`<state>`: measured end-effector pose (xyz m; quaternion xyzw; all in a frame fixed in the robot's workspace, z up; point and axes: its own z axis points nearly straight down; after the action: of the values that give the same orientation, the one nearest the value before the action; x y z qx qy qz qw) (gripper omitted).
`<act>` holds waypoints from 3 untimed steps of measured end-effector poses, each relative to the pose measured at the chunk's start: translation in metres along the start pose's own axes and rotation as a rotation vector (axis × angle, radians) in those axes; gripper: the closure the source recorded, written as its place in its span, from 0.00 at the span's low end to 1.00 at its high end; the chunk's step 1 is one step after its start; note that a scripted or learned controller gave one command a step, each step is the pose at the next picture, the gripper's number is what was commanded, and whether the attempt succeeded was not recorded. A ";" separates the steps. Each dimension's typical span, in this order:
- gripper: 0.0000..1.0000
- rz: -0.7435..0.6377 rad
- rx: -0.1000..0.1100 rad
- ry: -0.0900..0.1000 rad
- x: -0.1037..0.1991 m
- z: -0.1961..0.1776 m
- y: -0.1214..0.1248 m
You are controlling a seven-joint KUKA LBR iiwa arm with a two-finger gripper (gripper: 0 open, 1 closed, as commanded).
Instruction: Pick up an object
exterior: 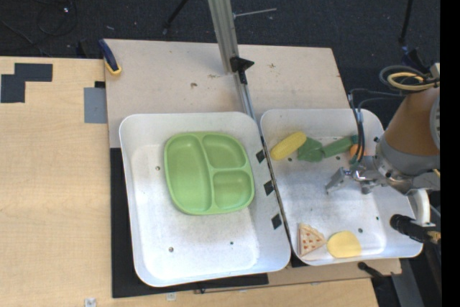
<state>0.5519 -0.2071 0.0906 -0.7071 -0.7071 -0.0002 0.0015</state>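
The gripper (343,179) is hovering low in the right bin (374,244), jaws spread, gripping nothing. Corn (287,145) is lying just beyond it to the left.

Bare floor mid right bin (374,244), between corn (288,145) and green toy (325,149) above, pizza slice (310,239) and yellow round (344,244) below.

A yellow corn-shaped toy (288,145) lies at eleven o'clock in the right white bin (316,255), touching a green leafy toy (322,149); a pizza-slice toy (310,239) and round yellow piece (344,244) lie at six.
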 end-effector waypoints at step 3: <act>1.00 -0.002 -0.006 -0.004 0.000 -0.118 0.003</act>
<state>0.5554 -0.2072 0.2082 -0.7064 -0.7078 -0.0009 -0.0018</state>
